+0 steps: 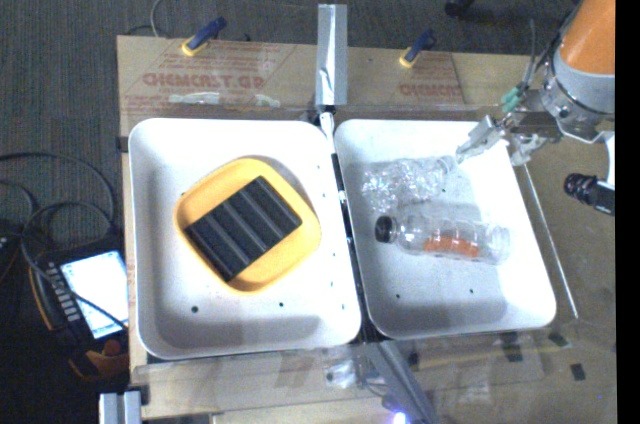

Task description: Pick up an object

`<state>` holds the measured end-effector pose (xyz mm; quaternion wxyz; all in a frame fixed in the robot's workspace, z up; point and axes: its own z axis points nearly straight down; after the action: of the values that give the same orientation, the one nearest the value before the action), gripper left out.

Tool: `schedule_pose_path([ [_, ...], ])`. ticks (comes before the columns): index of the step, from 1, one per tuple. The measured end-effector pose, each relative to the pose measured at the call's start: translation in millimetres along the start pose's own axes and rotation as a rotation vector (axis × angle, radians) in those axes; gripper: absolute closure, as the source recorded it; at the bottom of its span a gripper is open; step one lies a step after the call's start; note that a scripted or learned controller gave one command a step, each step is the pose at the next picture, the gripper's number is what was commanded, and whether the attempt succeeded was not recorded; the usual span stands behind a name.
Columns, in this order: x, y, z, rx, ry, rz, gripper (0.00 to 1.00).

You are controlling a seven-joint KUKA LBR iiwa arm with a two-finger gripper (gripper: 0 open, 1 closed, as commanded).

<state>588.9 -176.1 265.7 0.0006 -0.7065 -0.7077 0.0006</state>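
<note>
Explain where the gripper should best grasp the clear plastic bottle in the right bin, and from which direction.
Probably the bottle at mid-body, from above, fingers straddling its width. It lies on its side, cap toward the bin divider, with bare floor either side; the crumpled plastic sits just behind.

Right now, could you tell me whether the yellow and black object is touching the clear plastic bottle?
Apart. The camera view shows the yellow and black object in the left bin and the clear plastic bottle in the right bin, with both bins' walls between them.
</note>
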Motion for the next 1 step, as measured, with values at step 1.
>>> schedule_pose_path([
  [1, 73.1, 21.2, 161.4, -0.001, 0.000, 0.023, 0.00],
])
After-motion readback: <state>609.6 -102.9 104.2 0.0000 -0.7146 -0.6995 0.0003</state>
